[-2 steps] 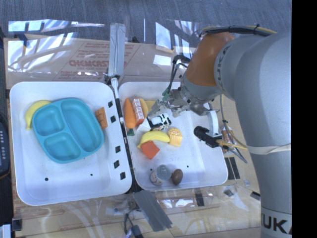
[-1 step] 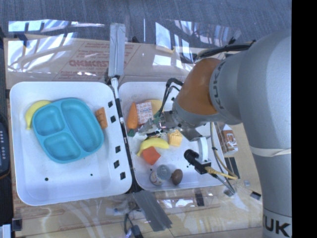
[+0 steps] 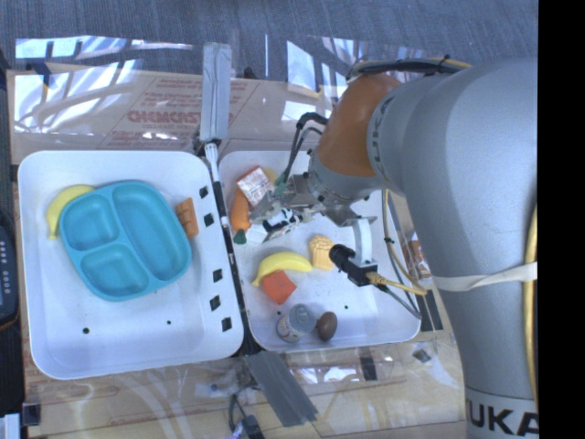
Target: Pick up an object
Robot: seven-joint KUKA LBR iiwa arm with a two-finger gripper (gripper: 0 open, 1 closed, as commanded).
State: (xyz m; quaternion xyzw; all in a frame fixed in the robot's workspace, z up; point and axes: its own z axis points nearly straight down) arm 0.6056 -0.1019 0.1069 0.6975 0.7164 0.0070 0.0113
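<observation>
My gripper (image 3: 279,216) hangs low over the upper left part of the right bin (image 3: 388,332), reaching in from the right under the grey and orange wrist. A carrot-like orange piece (image 3: 239,213) and a small packet (image 3: 253,186) lie just to its left. Below it rest a yellow banana (image 3: 283,263), a red-orange block (image 3: 280,287) and a yellow corn-like piece (image 3: 321,251). A grey can (image 3: 297,322) and a brown round item (image 3: 326,326) sit near the bin's front edge. Nothing visibly sits between the fingers.
The left bin (image 3: 55,337) holds a blue divided plate (image 3: 123,238), a yellow banana (image 3: 60,207) at its left rim and a small orange item (image 3: 187,218) at its right. A black divider with clips (image 3: 219,263) separates the bins. The arm's big grey body covers the right side.
</observation>
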